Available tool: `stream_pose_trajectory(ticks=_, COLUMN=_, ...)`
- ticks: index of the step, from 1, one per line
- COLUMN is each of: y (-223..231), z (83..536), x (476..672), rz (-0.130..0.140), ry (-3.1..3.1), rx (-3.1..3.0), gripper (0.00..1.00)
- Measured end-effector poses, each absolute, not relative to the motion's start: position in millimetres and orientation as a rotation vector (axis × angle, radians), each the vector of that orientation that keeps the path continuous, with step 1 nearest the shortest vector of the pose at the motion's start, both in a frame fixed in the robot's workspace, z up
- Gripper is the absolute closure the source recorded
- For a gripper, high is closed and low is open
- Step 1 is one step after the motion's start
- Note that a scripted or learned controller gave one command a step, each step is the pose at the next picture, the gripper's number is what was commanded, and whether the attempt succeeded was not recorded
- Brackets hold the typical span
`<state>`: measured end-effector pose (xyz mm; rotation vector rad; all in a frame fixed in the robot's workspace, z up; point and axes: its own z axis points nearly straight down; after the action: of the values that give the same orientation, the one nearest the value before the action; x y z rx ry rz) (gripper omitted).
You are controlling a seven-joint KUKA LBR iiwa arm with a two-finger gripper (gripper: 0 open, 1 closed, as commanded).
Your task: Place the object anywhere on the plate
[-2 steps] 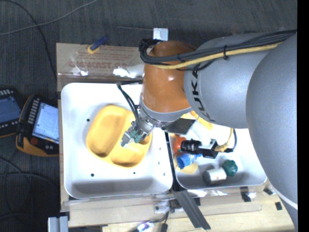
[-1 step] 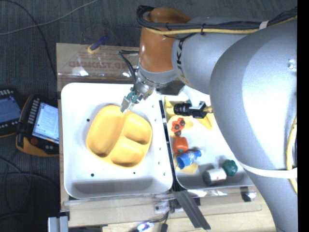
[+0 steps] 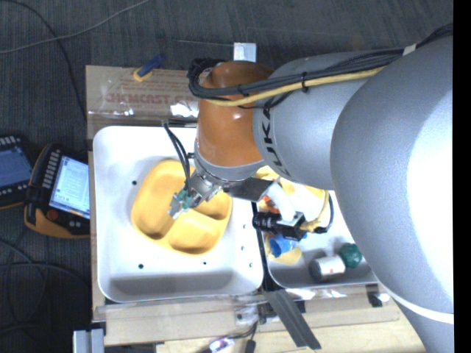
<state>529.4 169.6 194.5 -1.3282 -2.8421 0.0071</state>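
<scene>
The gripper [image 3: 182, 201] hangs over the middle of the yellow sectioned plate [image 3: 158, 197] in the left bin [image 3: 110, 197]; whether its jaws are spread or pinching anything cannot be told. White floor lies open around the plate's left and near edges. In the right bin [image 3: 324, 279], partly under the arm [image 3: 353, 123], small objects [image 3: 327, 265] crowd the near-left corner.

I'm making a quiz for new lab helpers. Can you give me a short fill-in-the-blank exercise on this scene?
1. The plate in the left bin is ____ in colour.
2. The end effector hangs over the ____.
3. The band above the arm's wrist is ____.
4. The green-capped bottle lies in the ____ bin.

Missing words: yellow; plate; orange; right
</scene>
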Motion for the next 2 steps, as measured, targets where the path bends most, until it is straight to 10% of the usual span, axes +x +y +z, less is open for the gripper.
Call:
stream_pose_trajectory(ticks=1, y=164, z=233, x=484.9, rz=0.009, ry=-2.752, rx=-1.507, gripper=1.0)
stream_pose_trajectory(ticks=2, y=219, z=159, x=482.4, rz=0.012, ry=-2.682, rx=-1.628, gripper=1.0)
